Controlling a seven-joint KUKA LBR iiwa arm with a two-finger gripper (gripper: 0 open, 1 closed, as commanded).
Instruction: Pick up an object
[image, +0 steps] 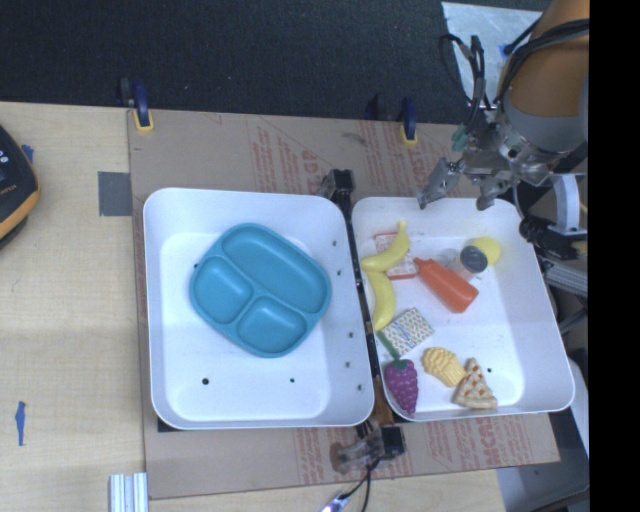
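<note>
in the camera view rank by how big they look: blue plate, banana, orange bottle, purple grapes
1. blue plate, by far the largest
2. banana
3. orange bottle
4. purple grapes

The bottle and grapes look close in size, so their order is unsure.

This is a robotics lab or test bench. A pale wooden bench top (60, 300) carries a brown cardboard sheet (250, 150) held down by blue-handled clamps (141, 104) at its far edge. Two shallow white plastic bins (165, 300) sit side by side on it, one with a blue divided plastic tray (260, 288), the other with toy plastic food (banana, grapes, pizza slice) (385, 275). A grey industrial arm with an orange band (545, 70) and loose black cables (475, 60) reaches in at the right.
</note>
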